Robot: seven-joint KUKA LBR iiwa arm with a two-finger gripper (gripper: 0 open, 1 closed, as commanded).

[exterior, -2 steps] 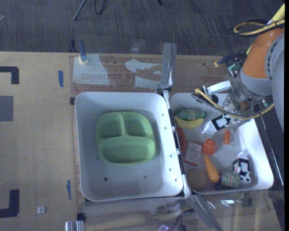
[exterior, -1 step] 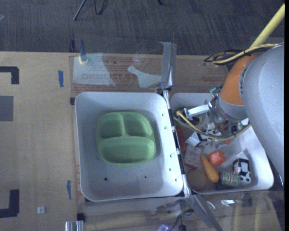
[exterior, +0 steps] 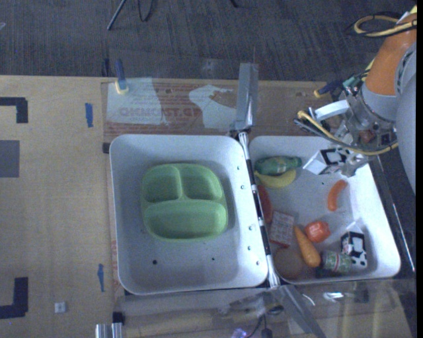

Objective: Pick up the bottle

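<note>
Bench top [exterior: 53, 218]: pale wood, marked with black corner shapes and 3 short strips of blue tape [exterior: 88, 114]. Floor [exterior: 198, 33]: dark carpet along the top edge, with thin dark stand legs [exterior: 135, 10] on it.

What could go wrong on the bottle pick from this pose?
1. Clutter: the bottle lies on its side in the right bin, near corner, touching or almost touching the carrot and the black-and-white carton. The fingers may well nudge or catch a neighbour.
2. Wall: it sits close to the bin's near rim, so a descent could clip the rim.
3. Travel: the gripper hovers at the far edge, with the orange sausage between.
</note>
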